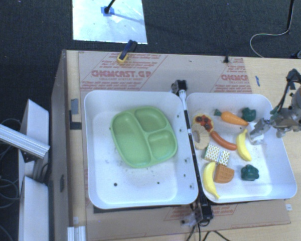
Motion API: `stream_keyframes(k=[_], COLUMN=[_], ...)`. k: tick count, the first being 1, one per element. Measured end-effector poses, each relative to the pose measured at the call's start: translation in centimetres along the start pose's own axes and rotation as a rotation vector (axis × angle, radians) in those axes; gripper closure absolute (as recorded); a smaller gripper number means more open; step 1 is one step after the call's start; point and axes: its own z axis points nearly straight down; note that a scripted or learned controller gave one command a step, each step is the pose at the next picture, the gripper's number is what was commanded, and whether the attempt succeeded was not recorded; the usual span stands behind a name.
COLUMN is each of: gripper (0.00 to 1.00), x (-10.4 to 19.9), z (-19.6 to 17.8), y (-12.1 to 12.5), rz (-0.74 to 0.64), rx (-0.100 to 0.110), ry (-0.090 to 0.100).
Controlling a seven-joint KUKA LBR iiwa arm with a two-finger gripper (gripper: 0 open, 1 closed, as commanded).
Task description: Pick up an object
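The right bin holds toy food. A carrot and a dark green broccoli lie at the back, with a pizza slice at the back left. A red sausage lies in the middle beside a yellow banana. Toward the front are a checkered cracker, a second banana, a brown waffle and another broccoli. My gripper reaches in from the right and hangs just right of the upper banana's top end. Nothing is visibly held.
The left bin holds a green divided plate. A black ridge runs between the two bins. The arm's wrist hangs over the right bin's right rim. Cardboard lies under both bins.
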Motion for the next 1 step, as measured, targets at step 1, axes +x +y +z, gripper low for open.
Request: stream_keyframes(k=[1], gripper=[0.0], x=[-0.67], z=[9.81], y=[5.19], rz=[-0.001], rx=[-0.019], ry=[-0.008])
